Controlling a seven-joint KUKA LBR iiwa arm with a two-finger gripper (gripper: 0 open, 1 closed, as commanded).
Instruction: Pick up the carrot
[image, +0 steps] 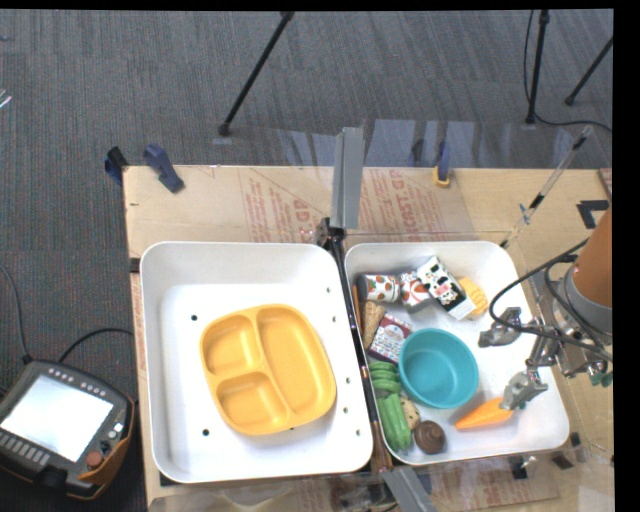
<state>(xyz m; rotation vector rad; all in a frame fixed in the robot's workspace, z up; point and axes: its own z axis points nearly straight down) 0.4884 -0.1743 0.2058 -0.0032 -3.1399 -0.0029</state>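
One metal two-finger gripper (524, 388), fingers spread, touches the thick end of the orange carrot (484, 415) beside a teal bowl (438, 367).

Arm: enters from right, wrist bent low (orange band at frame edge); gripper (522, 388) pointing down-left.

Tool (521, 388) touching carrot (484, 414) in rt bin (500, 255), beside teal bowl (438, 367).

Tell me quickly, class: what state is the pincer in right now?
Pincer: down at the thick end of the carrot in the right bin; open, shut or holding cannot be told.
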